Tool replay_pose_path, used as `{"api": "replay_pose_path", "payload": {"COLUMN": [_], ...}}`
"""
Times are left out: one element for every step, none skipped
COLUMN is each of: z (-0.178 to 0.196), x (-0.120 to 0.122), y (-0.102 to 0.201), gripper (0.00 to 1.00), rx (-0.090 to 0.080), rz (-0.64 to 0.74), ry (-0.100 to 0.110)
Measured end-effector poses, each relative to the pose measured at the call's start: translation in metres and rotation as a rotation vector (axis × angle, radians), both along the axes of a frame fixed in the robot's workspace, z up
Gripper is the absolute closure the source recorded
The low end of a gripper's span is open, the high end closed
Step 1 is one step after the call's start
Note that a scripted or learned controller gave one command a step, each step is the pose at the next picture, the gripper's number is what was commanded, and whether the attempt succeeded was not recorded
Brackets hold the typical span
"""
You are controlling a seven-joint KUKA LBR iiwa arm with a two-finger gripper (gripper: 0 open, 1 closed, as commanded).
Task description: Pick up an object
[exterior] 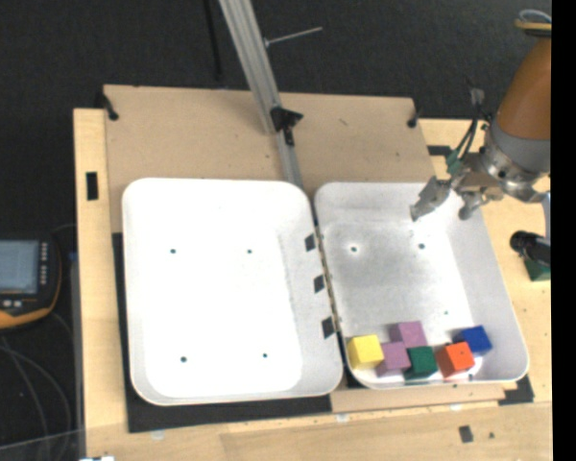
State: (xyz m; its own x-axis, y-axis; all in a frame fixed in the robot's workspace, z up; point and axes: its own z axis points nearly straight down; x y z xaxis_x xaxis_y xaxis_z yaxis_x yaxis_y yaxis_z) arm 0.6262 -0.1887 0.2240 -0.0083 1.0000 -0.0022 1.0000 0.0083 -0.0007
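Blocks (418, 349) sit bunched against the near wall of the right bin (384, 257), likely slid there together. Your claw (445, 201) hangs over that bin's far end, fingers spread and holding nothing, well apart from them, so you'd judge no pick begun

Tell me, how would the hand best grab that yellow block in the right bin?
From straight above, pinching the yellow block across its near and far faces. Its left face sits close to the bin wall and a purple block crowds its right, so those sides probably leave no room for fingers.
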Motion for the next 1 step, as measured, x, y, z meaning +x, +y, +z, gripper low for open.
{"api": "replay_pose_path", "payload": {"z": [0.1453], "x": [-0.0570], "y": [0.0097], "gripper": [0.00], "rx": [-0.002], "rz": [-0.001], "ry": [-0.011]}}
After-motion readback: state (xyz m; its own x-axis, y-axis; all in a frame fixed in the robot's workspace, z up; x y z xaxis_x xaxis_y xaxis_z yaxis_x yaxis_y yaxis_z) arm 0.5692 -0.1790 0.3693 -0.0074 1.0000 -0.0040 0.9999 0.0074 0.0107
